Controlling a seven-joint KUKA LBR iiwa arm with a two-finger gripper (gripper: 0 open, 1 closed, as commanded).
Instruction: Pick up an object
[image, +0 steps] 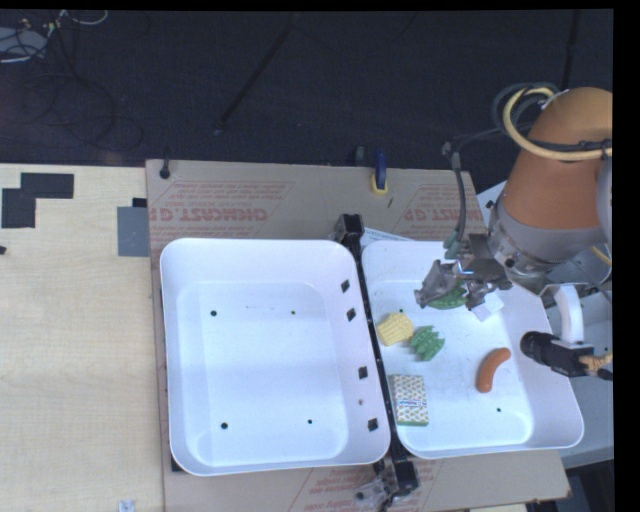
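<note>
Over the right bin (560, 425), near its upper edge, the gripper (447, 286) hangs at the end of the grey arm (560, 165), whose orange band shows big in the top right corner. Something green (452, 299) sits right under the metal fingers; whether it is pinched between them or only lying beneath cannot be told, nor how wide the fingers stand.

Four more things lie on the bin floor. A yellow corn piece (394, 328) rests close to the left wall, and a green leafy toy (427, 343) sits just beside it on the right, about touching. Below them, a flat packet (409, 399) with a green and white print lies near the left wall, set lengthways. An orange sausage (491, 369) lies tilted, well apart from the rest, toward the right side.

The left bin (180, 300) sits beside it, the two rims touching along a black clip strip (360, 330). Both bins rest on a brown board (260, 205) on the pale wooden bench (70, 330). Dark cables run across the dark floor (250, 80) behind.
</note>
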